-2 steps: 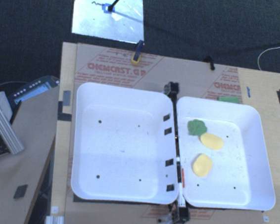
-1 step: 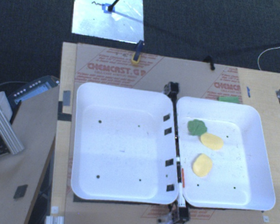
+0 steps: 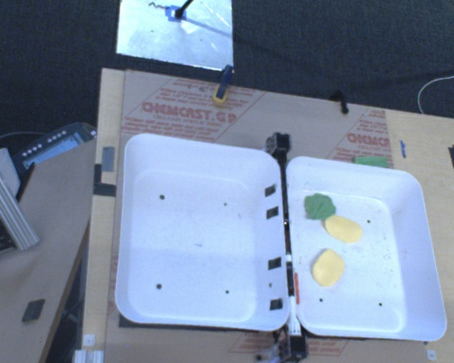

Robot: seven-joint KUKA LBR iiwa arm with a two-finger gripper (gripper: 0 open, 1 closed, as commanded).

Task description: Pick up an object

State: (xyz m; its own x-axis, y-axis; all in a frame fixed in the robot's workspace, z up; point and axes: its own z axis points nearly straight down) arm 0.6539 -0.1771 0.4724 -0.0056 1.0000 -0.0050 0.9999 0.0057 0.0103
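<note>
Two white bins (image 3: 206,154) on a tan counter (image 3: 243,106) with reddish lettering; inside the right bin, a green piece (image 3: 319,206), perhaps leaf-shaped, and two yellow pieces (image 3: 343,228).

Bench (image 3: 101,228) (two white bins (image 3: 197,234))

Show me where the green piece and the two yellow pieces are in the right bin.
Flat green leaf-shaped piece (image 3: 319,206): camera view, on its middle.
Upper yellow oval piece (image 3: 343,228): camera view, on its centre.
Lower yellow rounded piece (image 3: 327,268): camera view, on its centre.
</note>
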